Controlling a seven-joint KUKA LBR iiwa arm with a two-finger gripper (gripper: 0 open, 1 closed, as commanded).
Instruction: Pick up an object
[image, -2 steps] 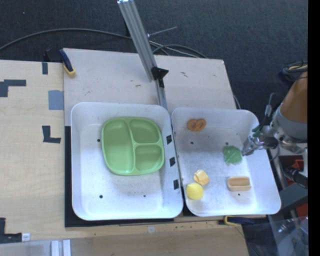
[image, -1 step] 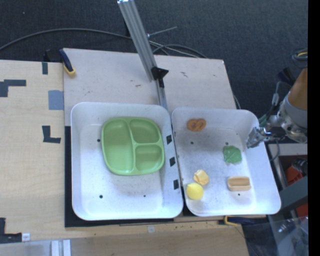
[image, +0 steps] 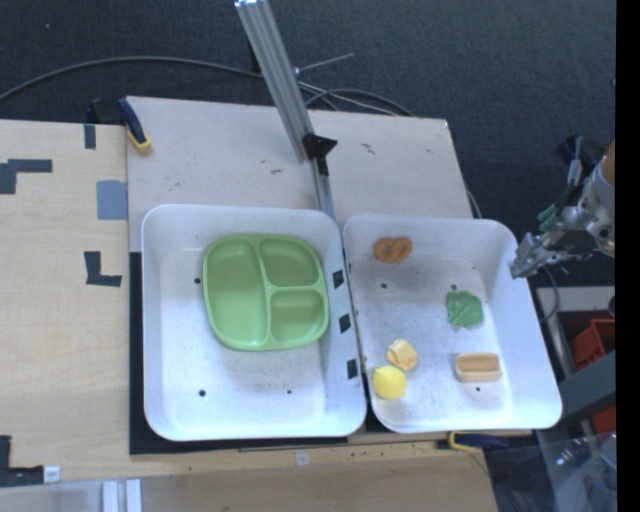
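Gripper (image: 530, 258) sits just outside the right bin (image: 530, 330) at its right rim, nothing held; can't tell the finger gap. Candidates lie in that bin: green piece (image: 464, 309), yellow ball (image: 389, 382), hotdog toy (image: 477, 367), pretzel (image: 392, 249). Risks: clipping the rim on entry, ball rolling, small items slipping.

I count two white bins (image: 160, 330), one green divided plate (image: 266, 291), and five small food toys (image: 392, 249).
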